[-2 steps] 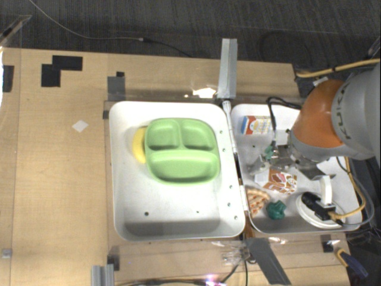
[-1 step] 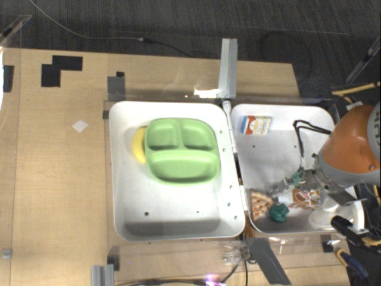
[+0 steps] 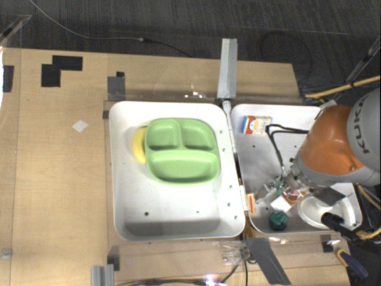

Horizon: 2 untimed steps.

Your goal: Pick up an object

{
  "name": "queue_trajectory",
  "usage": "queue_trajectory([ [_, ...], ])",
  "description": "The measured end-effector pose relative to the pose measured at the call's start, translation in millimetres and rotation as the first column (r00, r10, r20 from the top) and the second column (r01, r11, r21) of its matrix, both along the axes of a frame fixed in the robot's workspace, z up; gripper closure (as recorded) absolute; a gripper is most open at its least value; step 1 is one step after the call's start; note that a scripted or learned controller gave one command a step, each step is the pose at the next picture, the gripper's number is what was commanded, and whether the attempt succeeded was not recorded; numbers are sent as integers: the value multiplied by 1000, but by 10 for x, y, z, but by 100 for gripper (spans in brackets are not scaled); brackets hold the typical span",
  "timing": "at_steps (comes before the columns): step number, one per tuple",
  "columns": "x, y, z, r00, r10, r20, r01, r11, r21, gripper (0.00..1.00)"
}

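End effector [image 3: 284, 189] is low in the right bin [image 3: 262, 159] amid small items beside a green object [image 3: 278, 221]; finger state cannot be told; no grasp is evident; lifting remains.

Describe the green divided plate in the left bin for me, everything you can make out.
The green divided plate looks like smooth moulded plastic, light green, roughly rectangular with rounded corners. It has three compartments: two smaller ones along the far side and one wide one along the near side. It lies flat and right way up in the far half of the left bin, on the white floor. A yellow object pokes out from under or beside its left edge; which, I cannot tell. Nothing sits in its compartments.
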<state>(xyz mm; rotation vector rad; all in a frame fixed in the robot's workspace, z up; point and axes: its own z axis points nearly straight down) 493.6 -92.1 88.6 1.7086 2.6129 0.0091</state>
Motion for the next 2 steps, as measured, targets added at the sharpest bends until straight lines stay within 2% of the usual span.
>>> queue_trajectory([
  [1,34,-1,90,1000,-2,5,2,1000,1,100],
  [2,34,-1,90,1000,-2,5,2,1000,1,0],
])
